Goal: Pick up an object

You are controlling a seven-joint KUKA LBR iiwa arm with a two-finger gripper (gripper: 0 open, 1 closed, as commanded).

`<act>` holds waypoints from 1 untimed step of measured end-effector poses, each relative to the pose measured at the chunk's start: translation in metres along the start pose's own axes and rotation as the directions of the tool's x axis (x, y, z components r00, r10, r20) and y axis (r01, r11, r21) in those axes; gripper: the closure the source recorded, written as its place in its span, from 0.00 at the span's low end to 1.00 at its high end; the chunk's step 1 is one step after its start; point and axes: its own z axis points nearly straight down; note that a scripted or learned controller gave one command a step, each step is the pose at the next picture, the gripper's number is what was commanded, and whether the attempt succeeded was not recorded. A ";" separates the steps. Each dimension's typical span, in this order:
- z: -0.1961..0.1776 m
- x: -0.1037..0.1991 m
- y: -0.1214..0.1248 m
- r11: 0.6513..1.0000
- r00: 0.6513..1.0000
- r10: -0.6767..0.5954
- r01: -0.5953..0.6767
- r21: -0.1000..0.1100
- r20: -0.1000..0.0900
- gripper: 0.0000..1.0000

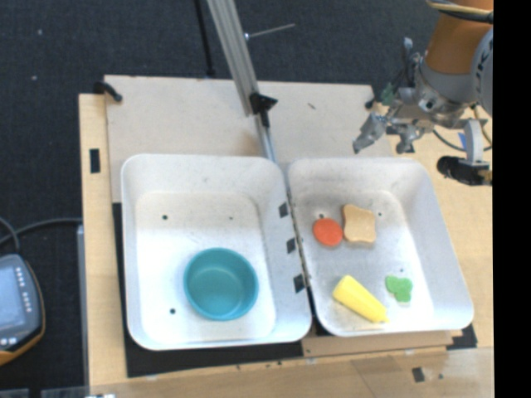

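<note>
From above, the gripper (384,139) hangs over the bench just beyond the far edge of the right bin (444,247), its fingers spread apart and holding nothing. In that bin lie an orange disc (328,232) touching a tan bread slice (359,224), a yellow piece (358,298) and a small green piece (399,288). The left bin (149,222) holds a teal bowl (220,283).

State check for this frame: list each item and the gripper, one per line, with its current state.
teal bowl: upright, left bin.
orange disc: flat, right bin, touching the toast piece.
toast piece: flat, right bin.
yellow corn-like piece: on its side.
green piece: flat.
gripper: open, holding nothing, above the right bin's far rim.
</note>
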 end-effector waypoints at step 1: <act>0.000 0.000 0.000 1.000 1.000 -0.001 0.001 0.001 0.001 0.00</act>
